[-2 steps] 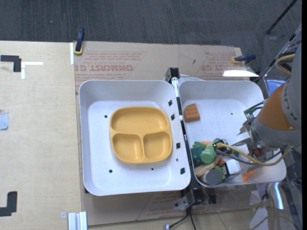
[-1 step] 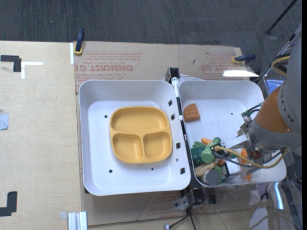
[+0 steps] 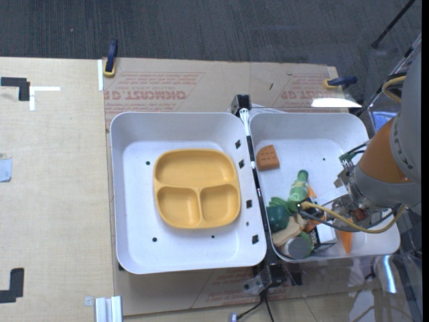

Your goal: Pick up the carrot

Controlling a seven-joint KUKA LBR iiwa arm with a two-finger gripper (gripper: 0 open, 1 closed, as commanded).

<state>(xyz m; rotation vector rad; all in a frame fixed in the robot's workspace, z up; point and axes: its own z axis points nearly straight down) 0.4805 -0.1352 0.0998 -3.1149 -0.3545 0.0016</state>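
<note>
Carrot (image 3: 344, 239) at right bin (image 3: 315, 129) near edge, just beside claw (image 3: 333, 231), whose state I cannot tell; judged light, stiff, smooth toy; pinch across mid-body

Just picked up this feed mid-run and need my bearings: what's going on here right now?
The KUKA arm reaches in from the right over the right bin, its wrist low above a cluster of toy food at the bin's near side. An orange piece that looks like the carrot lies by the wrist; whether it is gripped can't be told. A brown block sits apart farther back. The left bin holds a yellow divided plate.
</note>
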